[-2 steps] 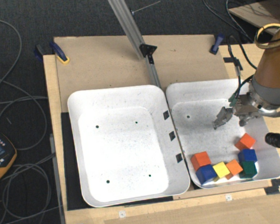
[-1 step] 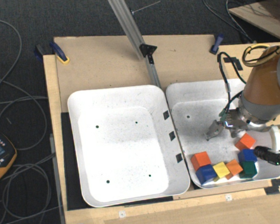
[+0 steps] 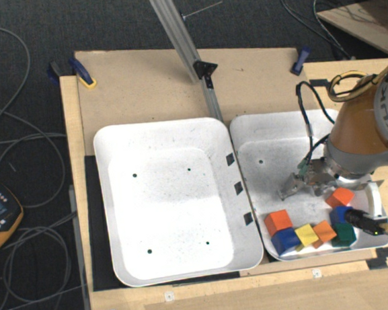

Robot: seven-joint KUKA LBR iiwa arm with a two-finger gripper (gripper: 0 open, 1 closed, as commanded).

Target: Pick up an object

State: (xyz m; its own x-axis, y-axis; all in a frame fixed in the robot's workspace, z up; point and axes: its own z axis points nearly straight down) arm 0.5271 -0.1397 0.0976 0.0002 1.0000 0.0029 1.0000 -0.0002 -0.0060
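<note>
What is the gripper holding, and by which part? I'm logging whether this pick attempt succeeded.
Nothing that shows: the gripper hangs over bare floor of the right bin, apart from the blocks at its near edge.

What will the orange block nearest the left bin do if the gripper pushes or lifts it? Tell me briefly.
The orange block looks like a rigid cube with flat faces, so it would probably slide rather than roll. It sits against the blue block in the right bin, so a push would likely shove neighbours too. It looks small, probably light.
</note>
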